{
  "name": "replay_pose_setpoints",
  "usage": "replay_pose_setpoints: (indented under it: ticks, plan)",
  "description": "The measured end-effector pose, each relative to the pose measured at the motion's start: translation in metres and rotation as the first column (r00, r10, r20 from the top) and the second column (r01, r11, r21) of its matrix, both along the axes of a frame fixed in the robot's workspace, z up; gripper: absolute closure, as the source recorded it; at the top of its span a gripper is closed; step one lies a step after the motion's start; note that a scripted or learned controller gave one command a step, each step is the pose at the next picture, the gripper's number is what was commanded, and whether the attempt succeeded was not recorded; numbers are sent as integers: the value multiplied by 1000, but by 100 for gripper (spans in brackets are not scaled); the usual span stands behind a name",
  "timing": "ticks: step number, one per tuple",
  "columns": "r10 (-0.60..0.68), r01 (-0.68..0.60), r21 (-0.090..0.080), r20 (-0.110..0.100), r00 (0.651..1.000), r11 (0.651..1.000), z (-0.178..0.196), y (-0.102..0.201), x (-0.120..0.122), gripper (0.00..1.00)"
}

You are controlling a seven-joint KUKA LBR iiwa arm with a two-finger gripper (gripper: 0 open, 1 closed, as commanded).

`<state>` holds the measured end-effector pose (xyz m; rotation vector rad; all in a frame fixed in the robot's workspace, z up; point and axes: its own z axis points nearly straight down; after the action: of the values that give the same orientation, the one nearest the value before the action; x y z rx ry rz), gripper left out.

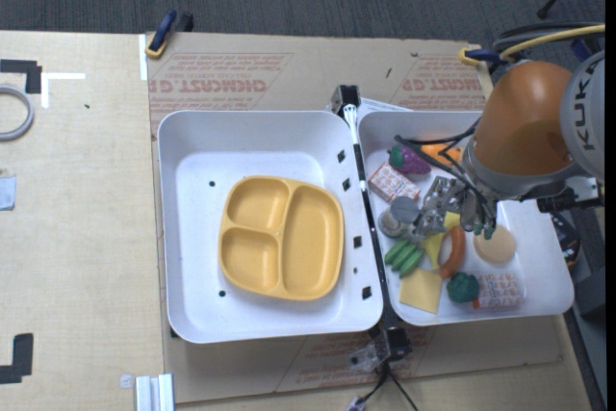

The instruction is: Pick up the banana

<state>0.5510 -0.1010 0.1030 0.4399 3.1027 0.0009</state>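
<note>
The banana (433,248) shows as a short yellow strip in the right bin (539,298), wedged between a green bean pod (404,257) and an orange-red sausage (453,252). Its upper end runs under the arm's tool. My gripper (438,209) hangs low over the middle of that bin, right above the banana's upper end and touching or nearly touching the pile of toy food. The orange-banded wrist (525,130) covers the bin's back right part.
Around the gripper lie a grey can (395,224), a pink packet (388,181), a purple eggplant (412,161), a cheese wedge (421,291), broccoli (463,286), a pale bun (495,246) and a red-white packet (499,289). The left bin (192,207) holds a yellow divided plate (282,237).
</note>
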Motion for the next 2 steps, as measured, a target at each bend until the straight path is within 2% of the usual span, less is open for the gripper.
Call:
replay_pose_setpoints:
  ticks: [1, 2]
  plan:
    - [77, -77, -4, 2, 997, 997, -7, 3, -70, 100]
    - [79, -79, -1, -2, 997, 997, -10, 4, -72, 0]
